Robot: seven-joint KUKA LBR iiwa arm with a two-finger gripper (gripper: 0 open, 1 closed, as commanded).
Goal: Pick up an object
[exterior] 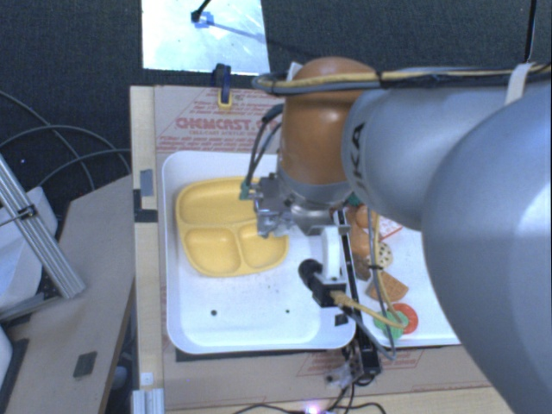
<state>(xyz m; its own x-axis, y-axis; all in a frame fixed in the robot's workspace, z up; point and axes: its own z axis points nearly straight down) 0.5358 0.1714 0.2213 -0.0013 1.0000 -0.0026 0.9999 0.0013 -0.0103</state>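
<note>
arm is hovering over the left bin [216, 322]; hand [274, 216] is sitting at the right edge of the yellow divided tray [220, 231]. grip state: cannot tell. reaching step, likely; next needs descent onto tray rim.

The claw [272, 216] hangs over a white bin [175, 322], whose bare floor spreads toward the camera from it. A cardboard sheet [200, 117] with red print lies under the bin, showing beyond the claw. Farther beyond, a blue and yellow clamp [223, 85] grips the cardboard's edge, with a shiny sheet [203, 26] behind it. Well to the claw's left leans a metal rail [36, 234].
</note>
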